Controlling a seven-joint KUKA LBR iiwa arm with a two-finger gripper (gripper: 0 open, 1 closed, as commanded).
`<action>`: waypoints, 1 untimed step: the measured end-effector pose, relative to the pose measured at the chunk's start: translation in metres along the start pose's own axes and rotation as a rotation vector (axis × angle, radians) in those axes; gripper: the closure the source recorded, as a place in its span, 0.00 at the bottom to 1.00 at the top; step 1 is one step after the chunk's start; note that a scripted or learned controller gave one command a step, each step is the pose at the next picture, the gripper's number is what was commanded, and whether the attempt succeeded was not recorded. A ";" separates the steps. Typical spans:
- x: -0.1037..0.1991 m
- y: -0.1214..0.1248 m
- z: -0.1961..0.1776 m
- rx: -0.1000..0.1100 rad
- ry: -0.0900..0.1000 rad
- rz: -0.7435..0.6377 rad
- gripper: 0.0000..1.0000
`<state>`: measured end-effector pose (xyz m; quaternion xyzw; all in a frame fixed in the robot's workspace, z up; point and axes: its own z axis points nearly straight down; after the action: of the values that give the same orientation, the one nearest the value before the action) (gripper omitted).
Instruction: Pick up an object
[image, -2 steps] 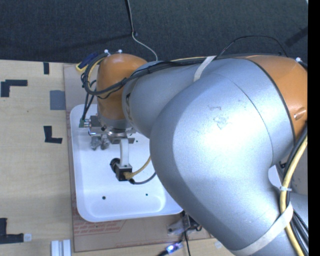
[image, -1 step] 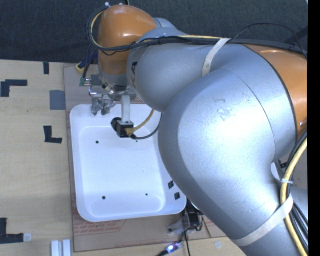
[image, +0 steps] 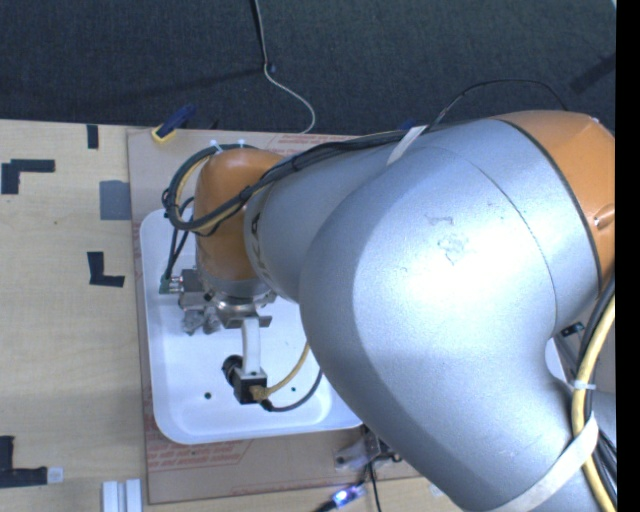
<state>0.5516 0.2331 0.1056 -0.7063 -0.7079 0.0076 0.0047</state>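
Looking at the arm (image: 450, 300) sprawled across most of the bench (image: 60, 330), reaching in from the right with the wrist end down over the white bin (image: 172, 350). Probably parked low like that to line up a grab. Can't tell how the jaws stand, too much wrist clutter. Can't make out the object either; guessing hidden under all that metal.
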 end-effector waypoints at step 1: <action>-0.004 0.050 -0.032 -0.020 0.004 0.000 1.00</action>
<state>0.6019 0.2294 0.1370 -0.7063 -0.7079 -0.0008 -0.0007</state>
